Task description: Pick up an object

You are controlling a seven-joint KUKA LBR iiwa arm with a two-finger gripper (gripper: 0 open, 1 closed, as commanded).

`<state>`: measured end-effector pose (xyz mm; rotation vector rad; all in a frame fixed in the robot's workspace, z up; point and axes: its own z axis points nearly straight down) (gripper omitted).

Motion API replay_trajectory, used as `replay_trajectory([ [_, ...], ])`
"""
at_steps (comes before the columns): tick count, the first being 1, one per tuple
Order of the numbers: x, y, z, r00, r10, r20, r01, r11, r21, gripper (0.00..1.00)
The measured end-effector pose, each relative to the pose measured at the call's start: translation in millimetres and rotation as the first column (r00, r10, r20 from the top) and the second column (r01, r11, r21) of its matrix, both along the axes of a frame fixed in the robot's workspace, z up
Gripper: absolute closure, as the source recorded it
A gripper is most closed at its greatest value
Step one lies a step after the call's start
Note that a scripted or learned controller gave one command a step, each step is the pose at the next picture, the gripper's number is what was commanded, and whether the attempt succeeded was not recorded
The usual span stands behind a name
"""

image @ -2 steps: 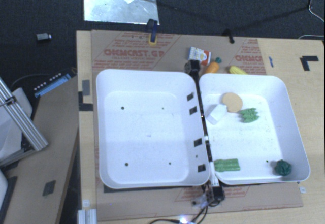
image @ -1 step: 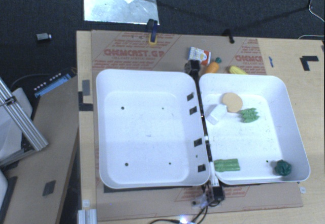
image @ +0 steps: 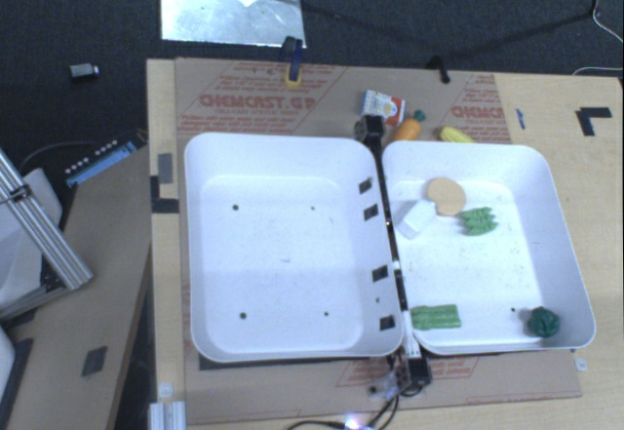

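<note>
The right bin [image: 556,223] holds several small objects. A tan round disc [image: 446,194] lies near its back left, with a white block [image: 417,218] just in front of it. A light green leafy piece [image: 478,220] sits to the disc's right. A flat green rectangular piece [image: 435,318] lies at the bin's front left corner. A dark green round object [image: 543,323] rests in the front right corner.
The left bin [image: 210,253] sits beside the right one, joined by black clips along the middle. Behind the bins on the bench lie an orange carrot-like toy [image: 407,130], a yellow toy [image: 454,136] and a small white-and-red item [image: 380,105].
</note>
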<state>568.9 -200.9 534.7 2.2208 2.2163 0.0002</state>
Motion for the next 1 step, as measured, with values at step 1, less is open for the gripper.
replay_trajectory([
  [1,-11.5,14.9,0.7,1.0,0.005,0.0,-0.005,1.0,0.001,1.0],
])
